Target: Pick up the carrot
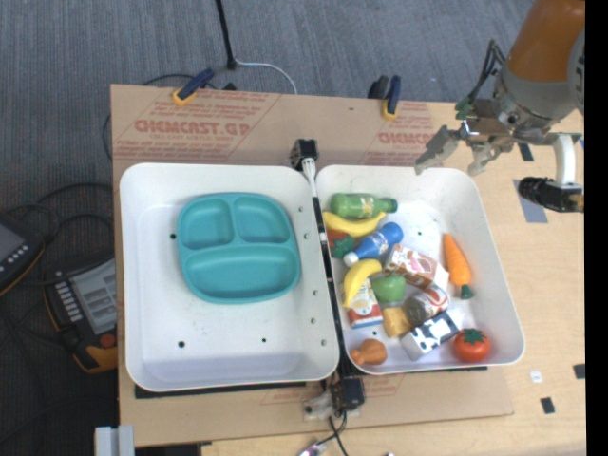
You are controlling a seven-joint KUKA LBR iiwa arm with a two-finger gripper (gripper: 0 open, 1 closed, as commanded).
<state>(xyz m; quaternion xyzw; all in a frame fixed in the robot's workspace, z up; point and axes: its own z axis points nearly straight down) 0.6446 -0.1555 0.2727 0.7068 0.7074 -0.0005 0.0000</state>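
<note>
Robotics lab: cardboard sheet clamped to a bench, robot arm upper right, loose cables on grey carpet, left.

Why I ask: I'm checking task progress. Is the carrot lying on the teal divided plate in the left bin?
No. The carrot lies in the right bin near its right wall; the teal plate is in the left bin.

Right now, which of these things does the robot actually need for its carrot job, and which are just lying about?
Needed:
carrot
gripper
right bin

Lying about:
teal divided plate
two bananas
green bottle
blue bottle
tomato
left bin
</note>
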